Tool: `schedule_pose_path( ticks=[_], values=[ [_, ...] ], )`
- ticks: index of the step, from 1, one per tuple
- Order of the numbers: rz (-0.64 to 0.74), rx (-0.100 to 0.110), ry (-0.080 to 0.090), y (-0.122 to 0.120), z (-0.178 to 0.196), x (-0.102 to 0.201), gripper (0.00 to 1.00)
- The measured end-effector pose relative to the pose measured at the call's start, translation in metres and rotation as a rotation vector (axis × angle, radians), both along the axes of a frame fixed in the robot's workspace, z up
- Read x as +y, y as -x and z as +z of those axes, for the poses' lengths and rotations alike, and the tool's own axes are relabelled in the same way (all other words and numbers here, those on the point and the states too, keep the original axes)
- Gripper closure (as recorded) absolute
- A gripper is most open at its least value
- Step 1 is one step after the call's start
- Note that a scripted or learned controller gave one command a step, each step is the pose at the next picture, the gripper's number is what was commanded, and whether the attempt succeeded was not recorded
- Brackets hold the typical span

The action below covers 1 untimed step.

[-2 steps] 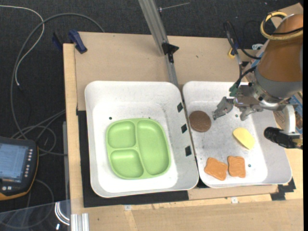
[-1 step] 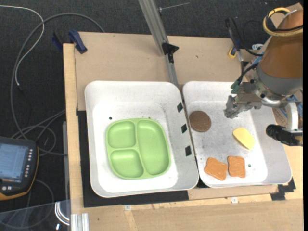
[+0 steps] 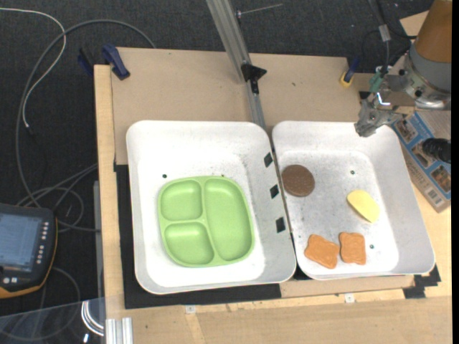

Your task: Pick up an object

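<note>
The right bin (image 3: 391,156) holds a brown round disc (image 3: 297,180) near its left wall, a yellow wedge (image 3: 363,206) toward the right, and two orange pieces (image 3: 321,251) (image 3: 352,248) at the front. My gripper (image 3: 367,125) hovers over the bin's back right corner, above the rim and apart from every object. Nothing shows between its fingers.
The left bin (image 3: 143,163) holds a green divided plate (image 3: 206,221). A metal bar (image 3: 226,20) slants down to the gap between the bins. Blue clamps (image 3: 115,61) (image 3: 349,72) grip the board's back edge. A tablet (image 3: 25,253) lies at far left.
</note>
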<state>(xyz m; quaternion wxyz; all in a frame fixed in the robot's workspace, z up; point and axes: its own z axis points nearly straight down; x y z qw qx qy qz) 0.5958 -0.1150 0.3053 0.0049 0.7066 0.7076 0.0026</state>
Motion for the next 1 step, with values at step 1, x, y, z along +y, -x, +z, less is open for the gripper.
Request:
schedule_pose_path(
  ticks=[1],
  values=[
    [-0.003, 0.004, 0.001, -0.0503, 0.005, -0.0397, 1.0]
  ],
)
